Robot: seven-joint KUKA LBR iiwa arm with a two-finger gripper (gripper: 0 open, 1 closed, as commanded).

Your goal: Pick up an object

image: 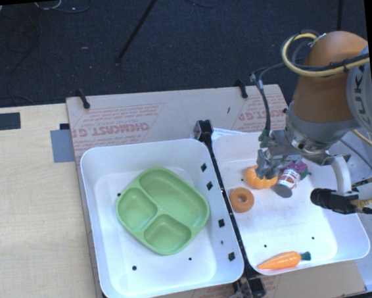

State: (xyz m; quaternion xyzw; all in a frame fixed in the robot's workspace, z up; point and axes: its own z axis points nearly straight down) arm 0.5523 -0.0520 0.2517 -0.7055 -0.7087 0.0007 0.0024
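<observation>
Two shallow white bins sit side by side on the bench, the left bin [97, 187] and the right bin [347, 240], meeting at a dark divider. The gripper [266, 168] hangs low over the upper left part of the right bin. The grey arm [324, 77] with its orange band covers that bin's upper right corner. Whether the gripper is spread or pressed together cannot be told, as its tip is a dark blur against what lies below.

Right under it lies an orange-yellow piece [260, 181], partly covered, so its shape is hard to make out. Whether the two touch cannot be told. Just beside that piece, on its right, a small can [288, 180] with a white and purple label lies tilted, its upper end hidden by the wrist. An orange ring [242, 199] lies near, toward the divider. A toy carrot [281, 260] lies along the near wall of the right bin, well apart. A green divided plate [163, 210] lies in the middle of the left bin.
</observation>
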